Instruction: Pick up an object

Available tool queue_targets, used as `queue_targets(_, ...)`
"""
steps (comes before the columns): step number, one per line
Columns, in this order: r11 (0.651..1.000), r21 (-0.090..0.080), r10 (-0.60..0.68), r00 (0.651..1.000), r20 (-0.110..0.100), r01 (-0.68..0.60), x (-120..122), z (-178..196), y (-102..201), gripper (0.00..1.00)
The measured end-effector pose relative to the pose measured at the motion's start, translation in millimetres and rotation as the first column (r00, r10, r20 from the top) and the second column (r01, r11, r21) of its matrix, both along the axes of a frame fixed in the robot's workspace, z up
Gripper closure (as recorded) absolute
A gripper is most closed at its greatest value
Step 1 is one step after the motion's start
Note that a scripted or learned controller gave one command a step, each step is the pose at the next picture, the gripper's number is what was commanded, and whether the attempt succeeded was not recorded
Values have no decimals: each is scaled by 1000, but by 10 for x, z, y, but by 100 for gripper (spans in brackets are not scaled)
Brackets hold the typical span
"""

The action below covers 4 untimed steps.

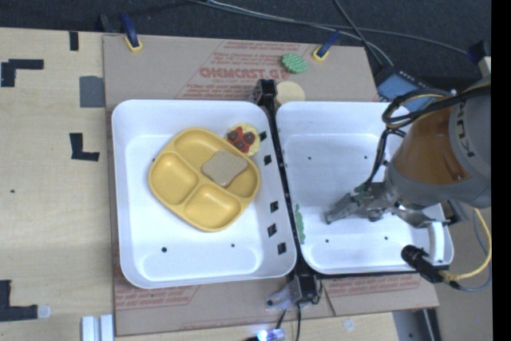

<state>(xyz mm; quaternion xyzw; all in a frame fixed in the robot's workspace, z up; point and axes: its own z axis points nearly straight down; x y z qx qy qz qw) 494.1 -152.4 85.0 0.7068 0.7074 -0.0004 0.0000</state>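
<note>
Gripper (334, 213) sat low in right bin (335, 251); finger state could not be told. Yellow divided plate (180, 180) looked light, rigid, slick; rim the likely hold.

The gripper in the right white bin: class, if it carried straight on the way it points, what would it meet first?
The gripper points left and slightly downward across the right shallow white bin. It would probably first meet that bin's left wall at the black divider, near a small green object, though its height is unclear.

You have open white floor around the yellow divided plastic plate (204, 178) in the left white bin (128, 196); its raised walls hem you in.
</note>
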Motion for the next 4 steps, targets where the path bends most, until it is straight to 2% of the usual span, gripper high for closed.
queue_targets(1, 1000, -3, 0, 1000, 3, 0, 5, 111, -7, 100)
queue_targets(4, 1000, -1, 1, 1000, 6, -1, 59, 1855, 95, 100)
